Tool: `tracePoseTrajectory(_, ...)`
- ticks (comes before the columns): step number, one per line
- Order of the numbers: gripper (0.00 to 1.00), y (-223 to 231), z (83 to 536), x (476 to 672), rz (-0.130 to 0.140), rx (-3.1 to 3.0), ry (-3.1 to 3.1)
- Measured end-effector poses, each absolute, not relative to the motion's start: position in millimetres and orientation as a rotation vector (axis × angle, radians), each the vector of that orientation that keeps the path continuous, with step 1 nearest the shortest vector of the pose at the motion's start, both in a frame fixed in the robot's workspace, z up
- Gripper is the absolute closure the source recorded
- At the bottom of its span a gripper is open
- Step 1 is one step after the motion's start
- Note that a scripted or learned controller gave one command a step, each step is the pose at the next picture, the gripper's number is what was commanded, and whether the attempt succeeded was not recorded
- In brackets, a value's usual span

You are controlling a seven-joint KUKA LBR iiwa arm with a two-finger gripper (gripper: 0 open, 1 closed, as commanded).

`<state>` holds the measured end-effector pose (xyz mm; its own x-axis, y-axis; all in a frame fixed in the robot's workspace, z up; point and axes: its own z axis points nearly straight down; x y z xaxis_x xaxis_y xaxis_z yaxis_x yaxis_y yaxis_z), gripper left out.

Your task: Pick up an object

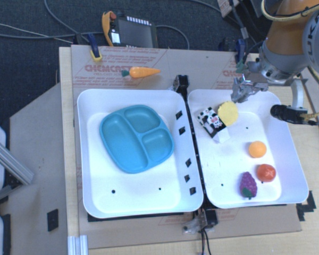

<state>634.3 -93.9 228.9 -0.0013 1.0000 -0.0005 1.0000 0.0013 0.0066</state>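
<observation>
We see the fingers (243,93) poised over the far edge of the right bin (287,158), though we cannot tell whether they are spread or pressed together, and the nearest thing, a yellow disc (228,112), lies just beside them, toward the bin's middle, touching a cow toy (212,122).
</observation>
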Motion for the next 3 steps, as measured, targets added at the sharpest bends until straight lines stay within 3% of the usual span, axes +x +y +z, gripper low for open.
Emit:
tracePoseTrajectory(1,1.00,-94,228,634.9,0.002,2.219,2.221)
tracePoseTrajectory(3,1.00,0,230,581.1,0.001,2.218,2.231)
